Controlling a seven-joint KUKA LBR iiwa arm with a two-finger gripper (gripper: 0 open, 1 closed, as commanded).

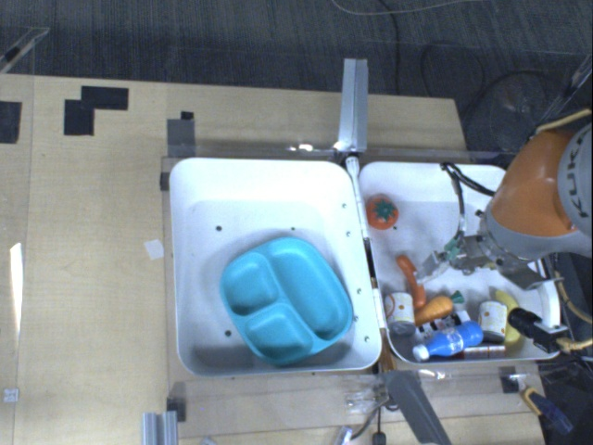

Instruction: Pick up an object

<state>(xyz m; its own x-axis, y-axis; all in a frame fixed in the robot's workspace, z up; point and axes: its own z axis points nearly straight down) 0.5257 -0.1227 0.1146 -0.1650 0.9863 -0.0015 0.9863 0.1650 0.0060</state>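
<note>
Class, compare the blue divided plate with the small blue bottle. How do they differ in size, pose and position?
The blue divided plate is far bigger than the blue bottle. The plate lies flat and open in the left bin, apart from other items; the bottle lies on its side in the right bin, crowded among small objects. Both are blue.

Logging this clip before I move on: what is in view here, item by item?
white bins: two, side by side on the bench.
divided plate: one, light blue, left bin.
tomato toy: one, orange-red with green top, right bin, far end.
carrot toys: two, orange, right bin centre.
bottle: one, blue with white cap, right bin near edge.
small cans: two, pale, either side of the bottle.
cable: one, thin, on the dark floor.
arm: one, grey with orange band, over the right bin.
gripper: one, low above the carrots.
</note>
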